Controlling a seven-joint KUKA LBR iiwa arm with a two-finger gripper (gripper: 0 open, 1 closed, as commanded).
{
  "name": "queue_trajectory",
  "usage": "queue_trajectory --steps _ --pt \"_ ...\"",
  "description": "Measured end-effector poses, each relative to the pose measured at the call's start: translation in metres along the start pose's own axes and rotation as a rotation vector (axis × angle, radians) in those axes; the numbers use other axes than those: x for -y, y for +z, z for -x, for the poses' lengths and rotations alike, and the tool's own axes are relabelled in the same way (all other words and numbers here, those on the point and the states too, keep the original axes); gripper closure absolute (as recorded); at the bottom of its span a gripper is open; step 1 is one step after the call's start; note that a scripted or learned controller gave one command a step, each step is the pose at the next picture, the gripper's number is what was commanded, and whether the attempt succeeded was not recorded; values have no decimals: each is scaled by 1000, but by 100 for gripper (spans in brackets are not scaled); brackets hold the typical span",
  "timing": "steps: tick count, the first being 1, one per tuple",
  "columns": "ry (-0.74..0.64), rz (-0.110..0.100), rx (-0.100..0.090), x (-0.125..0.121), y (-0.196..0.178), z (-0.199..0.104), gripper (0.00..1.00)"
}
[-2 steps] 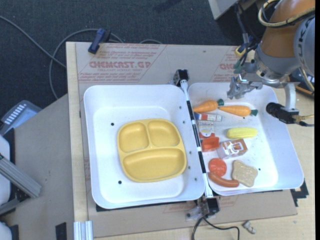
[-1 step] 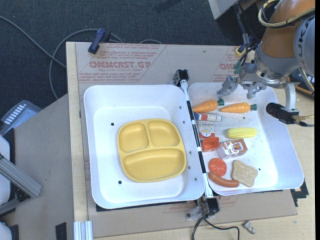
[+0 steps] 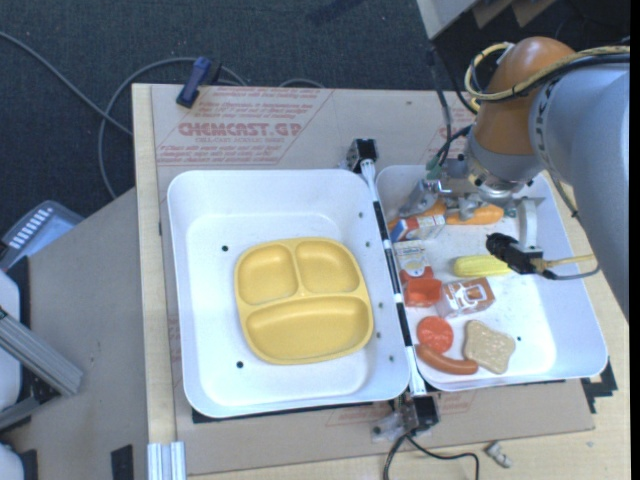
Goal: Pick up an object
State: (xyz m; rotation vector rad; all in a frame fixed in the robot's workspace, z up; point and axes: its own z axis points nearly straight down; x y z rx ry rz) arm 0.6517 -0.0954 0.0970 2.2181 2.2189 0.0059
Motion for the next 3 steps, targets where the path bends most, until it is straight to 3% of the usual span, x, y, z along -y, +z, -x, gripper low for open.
queue_trajectory --steps 1,2,3 --pt "-2 7 0 -18 7 13 0" --pt "-1 -3 -1 -16 11 -4 0" --pt "-1 -2 0 -16 2 -4 100"
